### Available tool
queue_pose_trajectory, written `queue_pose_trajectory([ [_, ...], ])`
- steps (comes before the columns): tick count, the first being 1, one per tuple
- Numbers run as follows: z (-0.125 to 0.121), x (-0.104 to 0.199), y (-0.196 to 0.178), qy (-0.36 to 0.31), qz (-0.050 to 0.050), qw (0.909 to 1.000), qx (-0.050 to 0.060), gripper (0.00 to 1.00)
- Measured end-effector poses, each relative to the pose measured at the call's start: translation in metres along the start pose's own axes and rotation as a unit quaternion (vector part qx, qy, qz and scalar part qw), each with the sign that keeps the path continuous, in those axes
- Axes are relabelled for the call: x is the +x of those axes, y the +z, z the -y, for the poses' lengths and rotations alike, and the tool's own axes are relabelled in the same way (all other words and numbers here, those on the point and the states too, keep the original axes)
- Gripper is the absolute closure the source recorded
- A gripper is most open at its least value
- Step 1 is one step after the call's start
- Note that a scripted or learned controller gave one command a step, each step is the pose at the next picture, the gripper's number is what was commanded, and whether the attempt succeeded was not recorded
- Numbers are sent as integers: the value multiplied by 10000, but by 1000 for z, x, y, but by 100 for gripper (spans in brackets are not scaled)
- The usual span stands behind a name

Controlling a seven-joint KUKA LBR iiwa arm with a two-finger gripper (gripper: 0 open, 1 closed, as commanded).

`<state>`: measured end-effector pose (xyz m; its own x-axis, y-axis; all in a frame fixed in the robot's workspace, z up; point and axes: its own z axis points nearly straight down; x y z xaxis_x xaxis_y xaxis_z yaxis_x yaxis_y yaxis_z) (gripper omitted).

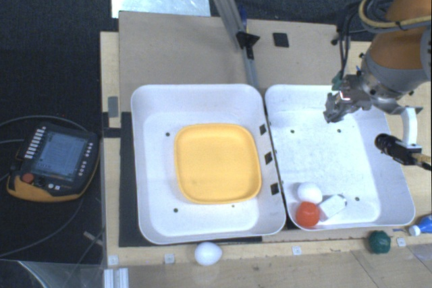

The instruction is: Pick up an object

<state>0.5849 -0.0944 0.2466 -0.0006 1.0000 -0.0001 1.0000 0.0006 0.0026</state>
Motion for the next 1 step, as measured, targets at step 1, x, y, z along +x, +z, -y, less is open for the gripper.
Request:
queue_pose_trajectory([
  [1,12,61,3,-25,-7,10000,11,100],
])
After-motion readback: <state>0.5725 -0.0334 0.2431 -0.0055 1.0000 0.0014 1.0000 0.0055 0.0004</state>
